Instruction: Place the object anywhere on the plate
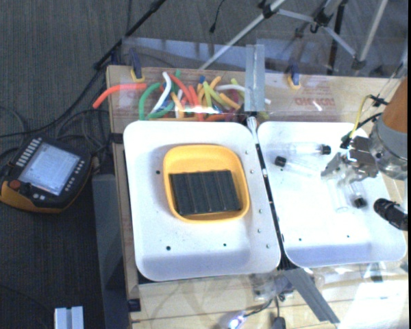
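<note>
Plate point(205, 157): yellow, square, it sat in the left bin point(192, 252), a dark ribbed slab point(204, 192) lying on it.
Object: clear plastic tube with a black cap point(308, 149), it lay in the right bin point(329, 242), just left of the gripper.
Gripper point(351, 164): it hung low over the right bin; I could not tell its grip.
Pendant point(44, 173): it rested on the floor, left of the bench.
</note>
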Action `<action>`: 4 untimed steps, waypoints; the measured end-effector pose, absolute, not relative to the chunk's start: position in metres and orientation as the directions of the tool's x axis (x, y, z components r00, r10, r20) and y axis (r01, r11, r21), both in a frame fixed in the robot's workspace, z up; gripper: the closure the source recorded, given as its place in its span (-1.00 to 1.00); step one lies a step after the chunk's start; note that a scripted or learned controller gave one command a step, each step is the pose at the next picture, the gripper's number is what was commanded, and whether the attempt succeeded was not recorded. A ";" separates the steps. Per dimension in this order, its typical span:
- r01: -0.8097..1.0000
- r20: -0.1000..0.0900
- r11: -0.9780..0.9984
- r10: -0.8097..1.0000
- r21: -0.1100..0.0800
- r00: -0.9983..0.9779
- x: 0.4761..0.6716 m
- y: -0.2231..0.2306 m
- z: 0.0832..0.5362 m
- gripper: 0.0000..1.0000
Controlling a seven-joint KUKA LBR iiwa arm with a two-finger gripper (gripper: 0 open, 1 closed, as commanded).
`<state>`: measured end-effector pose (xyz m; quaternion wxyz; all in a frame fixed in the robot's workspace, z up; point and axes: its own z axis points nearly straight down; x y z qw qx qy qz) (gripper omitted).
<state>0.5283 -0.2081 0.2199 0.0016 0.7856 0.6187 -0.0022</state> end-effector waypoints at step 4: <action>0.747 -0.002 0.664 0.747 0.002 -0.664 0.485 -0.160 0.193 1.00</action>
